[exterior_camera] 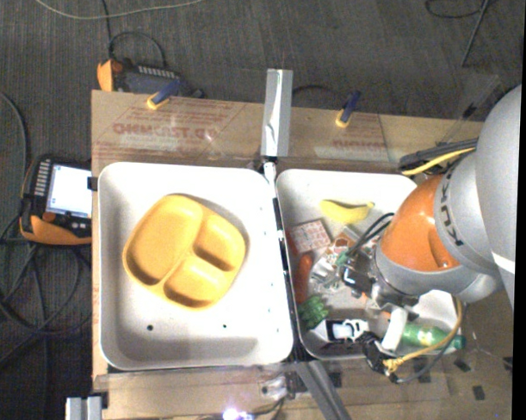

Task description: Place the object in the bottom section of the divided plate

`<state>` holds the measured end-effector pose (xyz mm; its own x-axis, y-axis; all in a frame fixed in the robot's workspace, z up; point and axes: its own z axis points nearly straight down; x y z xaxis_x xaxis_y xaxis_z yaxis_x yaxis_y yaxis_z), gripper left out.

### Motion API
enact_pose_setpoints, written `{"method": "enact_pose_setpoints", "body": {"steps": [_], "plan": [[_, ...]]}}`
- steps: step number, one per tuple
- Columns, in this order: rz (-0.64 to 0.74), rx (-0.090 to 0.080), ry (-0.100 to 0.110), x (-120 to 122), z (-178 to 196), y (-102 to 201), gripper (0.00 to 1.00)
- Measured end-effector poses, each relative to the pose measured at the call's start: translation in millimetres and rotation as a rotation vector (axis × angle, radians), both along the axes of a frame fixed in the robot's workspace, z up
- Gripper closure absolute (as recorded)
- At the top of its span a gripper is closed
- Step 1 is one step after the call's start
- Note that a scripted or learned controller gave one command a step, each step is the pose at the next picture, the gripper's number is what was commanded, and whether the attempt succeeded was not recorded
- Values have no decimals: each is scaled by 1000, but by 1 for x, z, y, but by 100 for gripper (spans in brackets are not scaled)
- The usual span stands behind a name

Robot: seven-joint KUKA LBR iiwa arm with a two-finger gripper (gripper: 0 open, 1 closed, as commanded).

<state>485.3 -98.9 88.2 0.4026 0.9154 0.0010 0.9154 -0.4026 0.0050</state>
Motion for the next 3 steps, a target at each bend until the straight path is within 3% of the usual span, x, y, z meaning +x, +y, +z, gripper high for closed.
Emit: {"method": "enact_pose_setpoints", "body": {"steps": [1, 2, 3], "plan": [[-1, -2, 1, 0, 8, -1, 100], [21, -4, 8, 40, 226, 54, 100], [-84, -2, 12, 15, 115, -91, 100]]}}
